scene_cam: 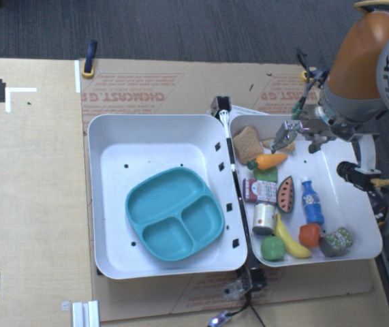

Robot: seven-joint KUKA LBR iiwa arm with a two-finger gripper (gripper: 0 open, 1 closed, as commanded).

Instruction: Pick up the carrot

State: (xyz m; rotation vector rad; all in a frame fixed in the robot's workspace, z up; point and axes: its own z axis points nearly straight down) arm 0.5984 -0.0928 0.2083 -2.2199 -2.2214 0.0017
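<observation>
One carrot (270, 161) lies just below the claw (284, 136), whose grip I cannot tell; descend centred, avoiding the bread (246, 143).

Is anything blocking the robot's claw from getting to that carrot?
Nothing visible lies between them. The gripper hangs just above and right of the carrot, with bare bin floor between. The toast slice sits close on the carrot's left, off that path.

**One camera, high above the bench**

Both shallow white plastic bins (99, 203) are seen from above, at a slant. The whole light wooden bench top (30, 203) is taken in from far off. The grey carpet floor (180, 12) is seen at the top.
</observation>
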